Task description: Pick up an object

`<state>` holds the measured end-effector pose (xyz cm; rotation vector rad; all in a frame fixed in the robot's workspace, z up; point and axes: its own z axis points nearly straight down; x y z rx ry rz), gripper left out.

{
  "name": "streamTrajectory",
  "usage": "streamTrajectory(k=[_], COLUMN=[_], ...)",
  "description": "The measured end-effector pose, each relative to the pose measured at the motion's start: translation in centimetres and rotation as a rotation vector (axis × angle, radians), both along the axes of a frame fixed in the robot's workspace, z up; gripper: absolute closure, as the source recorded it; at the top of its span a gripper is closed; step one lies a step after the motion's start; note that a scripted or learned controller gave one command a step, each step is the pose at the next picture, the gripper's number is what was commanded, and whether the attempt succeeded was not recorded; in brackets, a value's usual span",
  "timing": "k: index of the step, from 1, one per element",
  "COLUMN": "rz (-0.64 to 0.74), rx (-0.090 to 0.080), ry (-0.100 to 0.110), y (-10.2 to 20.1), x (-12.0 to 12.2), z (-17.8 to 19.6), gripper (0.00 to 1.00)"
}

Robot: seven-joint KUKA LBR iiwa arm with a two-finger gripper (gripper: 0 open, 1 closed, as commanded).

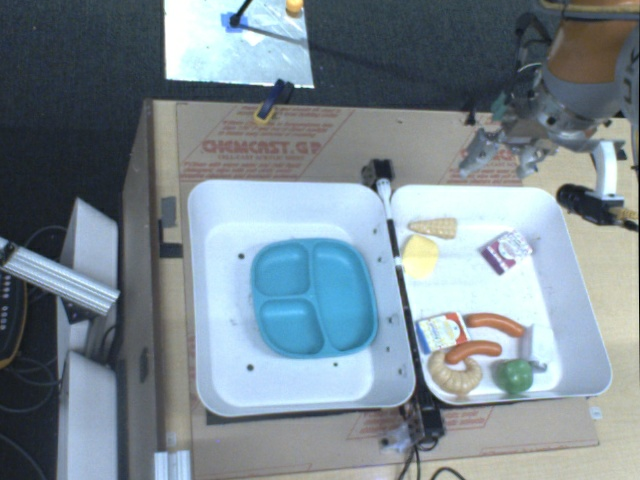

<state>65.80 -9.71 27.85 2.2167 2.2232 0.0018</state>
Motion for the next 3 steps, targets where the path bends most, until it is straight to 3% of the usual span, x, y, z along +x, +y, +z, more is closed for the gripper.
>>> streamTrajectory(k=[1, 2, 3], rz=[-0.001, -0.001, 0.000], rx=[0.001, 0.000, 0.002], ry=[0.005, 0.001, 0.013], y=[1.4, 0.0, -0.1], x=[-0.7, 1.1, 0.9], z=[-16.7, -19.4, -18.3], gripper=[0.00, 0.00, 1.00])
